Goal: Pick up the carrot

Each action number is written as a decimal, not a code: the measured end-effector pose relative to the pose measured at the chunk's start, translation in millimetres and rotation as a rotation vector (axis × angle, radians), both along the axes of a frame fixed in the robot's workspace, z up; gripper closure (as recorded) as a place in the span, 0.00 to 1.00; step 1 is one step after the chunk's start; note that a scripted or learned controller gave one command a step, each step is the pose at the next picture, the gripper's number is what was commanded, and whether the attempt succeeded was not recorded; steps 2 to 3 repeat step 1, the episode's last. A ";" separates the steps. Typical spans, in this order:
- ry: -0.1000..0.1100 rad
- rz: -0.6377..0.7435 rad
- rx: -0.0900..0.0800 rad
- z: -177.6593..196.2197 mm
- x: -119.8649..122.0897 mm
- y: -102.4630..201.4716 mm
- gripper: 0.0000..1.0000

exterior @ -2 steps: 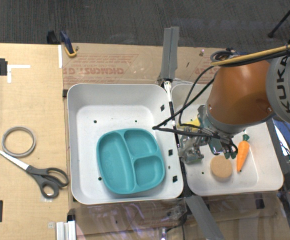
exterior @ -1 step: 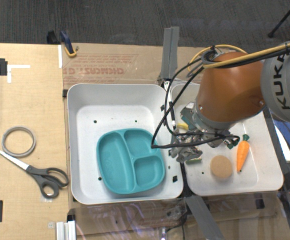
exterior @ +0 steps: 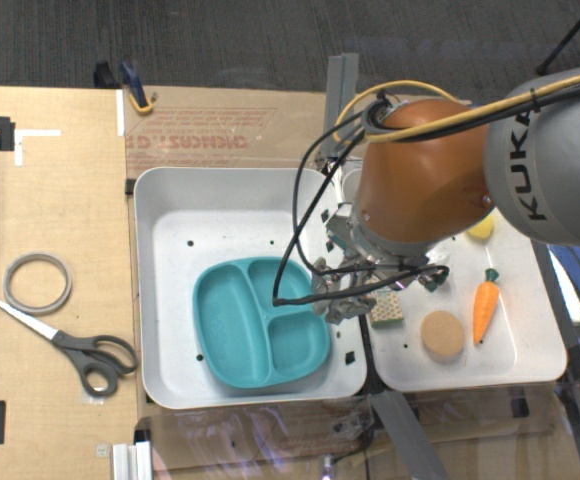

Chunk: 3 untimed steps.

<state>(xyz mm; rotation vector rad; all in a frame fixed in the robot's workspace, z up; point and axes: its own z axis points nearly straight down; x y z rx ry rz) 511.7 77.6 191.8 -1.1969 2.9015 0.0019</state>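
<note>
Presently the gripper (exterior: 355,293) sits low over the seam between the two bins, beneath the orange wrist band (exterior: 420,173) and a tangle of black cables (exterior: 300,238); whether it is apart or together cannot be told from this slant, and nothing is seen held in it.

Just beside it, on the right bin's (exterior: 530,363) floor, lies a speckled sponge block (exterior: 388,312), close against the bin's left wall. A round tan biscuit-like piece (exterior: 442,334) rests a little further right, nearer the front rim. The carrot (exterior: 484,309) lies beyond that, orange with a green top, roughly upright in the view and slightly tilted, its tip just beside the tan piece without clearly touching it. Bare white floor shows to the carrot's right, up to the bin's right wall. A yellow item (exterior: 482,229) is partly hidden under the arm (exterior: 560,158) near the back of that bin.

In the left bin (exterior: 170,208) a teal divided tray (exterior: 260,323) lies toward the front right corner; the rear and left floor is open.

On the bench (exterior: 50,168) to the left, well apart from the bins, lie a tape roll (exterior: 37,282) and scissors (exterior: 80,348).
</note>
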 end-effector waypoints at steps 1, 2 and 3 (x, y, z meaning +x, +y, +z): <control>0.001 -0.437 -0.001 0.1 -24.6 -75.1 1.00; 0.001 -0.437 -0.001 0.1 -24.6 -75.1 1.00; 0.001 -0.437 -0.001 0.1 -24.6 -75.1 1.00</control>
